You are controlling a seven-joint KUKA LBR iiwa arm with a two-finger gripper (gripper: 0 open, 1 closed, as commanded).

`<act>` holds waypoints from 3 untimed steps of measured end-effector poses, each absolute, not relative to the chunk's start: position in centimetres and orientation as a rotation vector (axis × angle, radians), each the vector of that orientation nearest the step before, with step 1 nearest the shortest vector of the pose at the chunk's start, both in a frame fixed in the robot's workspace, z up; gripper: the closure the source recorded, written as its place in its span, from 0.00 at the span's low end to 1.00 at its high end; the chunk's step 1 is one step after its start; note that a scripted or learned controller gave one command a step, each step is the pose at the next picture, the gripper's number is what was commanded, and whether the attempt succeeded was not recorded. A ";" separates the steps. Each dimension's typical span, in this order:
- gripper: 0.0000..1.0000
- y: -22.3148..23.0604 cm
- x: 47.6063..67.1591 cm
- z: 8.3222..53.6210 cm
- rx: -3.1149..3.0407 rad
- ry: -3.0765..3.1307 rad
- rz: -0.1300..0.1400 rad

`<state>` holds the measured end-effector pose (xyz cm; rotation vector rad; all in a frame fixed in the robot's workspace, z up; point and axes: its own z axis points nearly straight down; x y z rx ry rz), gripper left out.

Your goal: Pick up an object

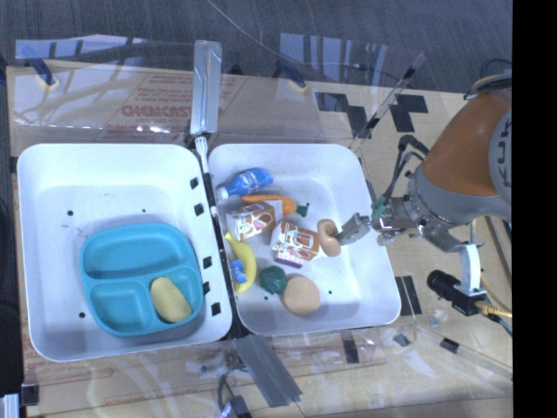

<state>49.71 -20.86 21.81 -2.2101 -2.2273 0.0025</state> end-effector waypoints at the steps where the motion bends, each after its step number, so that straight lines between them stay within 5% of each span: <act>1: 0.00 -21.0 47.7 17.0 -1.917 -2.484 0.001; 2: 0.00 -16.5 51.4 9.9 -2.138 -2.290 0.004; 3: 0.00 -15.8 56.9 13.6 -1.632 -2.685 0.000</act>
